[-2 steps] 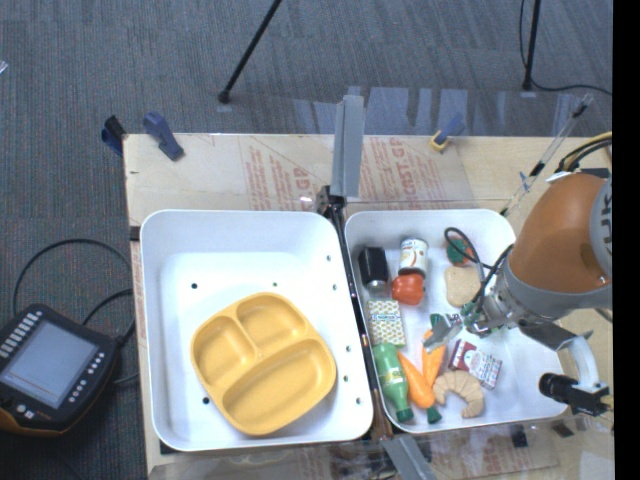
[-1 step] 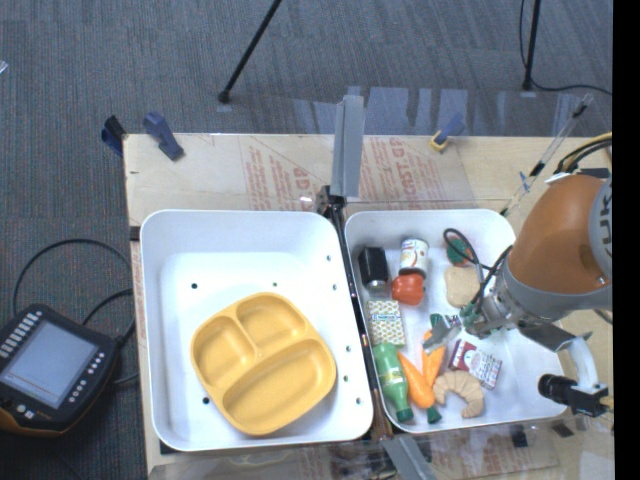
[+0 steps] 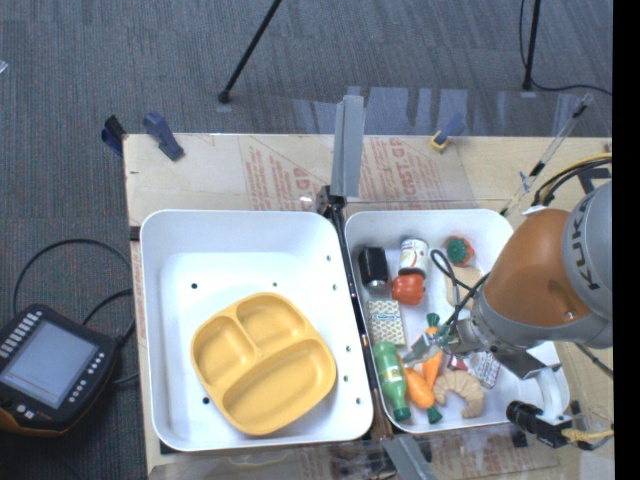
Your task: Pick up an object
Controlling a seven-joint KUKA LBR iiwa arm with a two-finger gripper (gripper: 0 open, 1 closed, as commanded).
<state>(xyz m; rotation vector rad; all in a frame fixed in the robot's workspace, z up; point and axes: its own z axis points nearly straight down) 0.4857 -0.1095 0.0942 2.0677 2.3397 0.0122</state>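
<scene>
The pile of toy food sits in the right-hand white bin [image 3: 500,230], and the likeliest target is the small orange plastic carrot [image 3: 432,366], lying just beside the green plastic bottle [image 3: 391,378], on the arm's side. Below the carrot lies a tan croissant-shaped toy [image 3: 461,390]; above it a red tomato-like piece [image 3: 407,288] and a white labelled can [image 3: 413,255]. It's all crowded together, so a clean pick looks tricky. The gripper [image 3: 440,340] is down among the clutter, right over the carrot's top, presumably lining up a grab. Open or closed? I cannot tell from this angle. Across the divider from the carrot, the left white bin [image 3: 170,248] carries a yellow divided plastic plate [image 3: 263,361]
</scene>
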